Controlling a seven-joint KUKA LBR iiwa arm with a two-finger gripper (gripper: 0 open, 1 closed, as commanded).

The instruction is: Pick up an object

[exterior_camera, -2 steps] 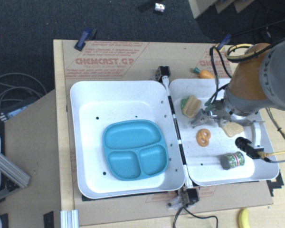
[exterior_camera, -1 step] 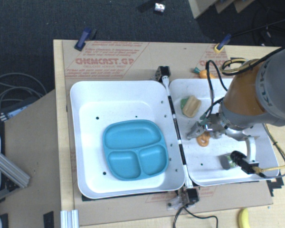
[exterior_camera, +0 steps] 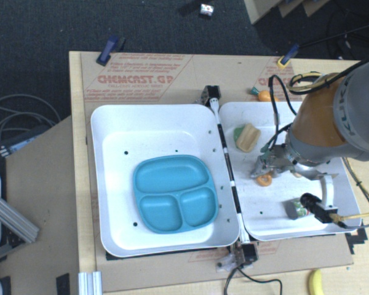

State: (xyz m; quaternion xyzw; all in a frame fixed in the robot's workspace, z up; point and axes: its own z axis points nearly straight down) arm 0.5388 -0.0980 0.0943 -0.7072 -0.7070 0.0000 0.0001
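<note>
Orange piece (exterior_camera: 264,179), one of it, small and roundish, lies on the floor of the right bin (exterior_camera: 258,223), near that bin's middle and toward its left wall. Too small to read a long axis or which way it points. Gripper (exterior_camera: 265,165) sits right above it, touching or nearly so; cannot tell how far the gripper is spread, and nothing visibly sits between its tips.

Counts: two white bins side by side on the bench (exterior_camera: 86,165). Right bin holds three loose things: the orange piece, one tan block (exterior_camera: 248,137) with a green bit at its left side, and one small grey-green item (exterior_camera: 296,209). Tan block is up-left of the orange piece, apart from it, its long axis running roughly top to bottom of the view with a slight tilt. Grey-green item is down-right of the orange piece, well apart, near the right bin's front wall, just beside a black part of the arm.

Left bin (exterior_camera: 111,134) holds one blue divided tray (exterior_camera: 175,192), three compartments, one wide above and two smaller below, lying flat about mid-bin, left of the orange piece across the bin walls.

One arm (exterior_camera: 332,118), orange band and grey, comes over the right bin's right side.

One yellow object (exterior_camera: 315,283) at the bench's front edge, below the right bin.
</note>
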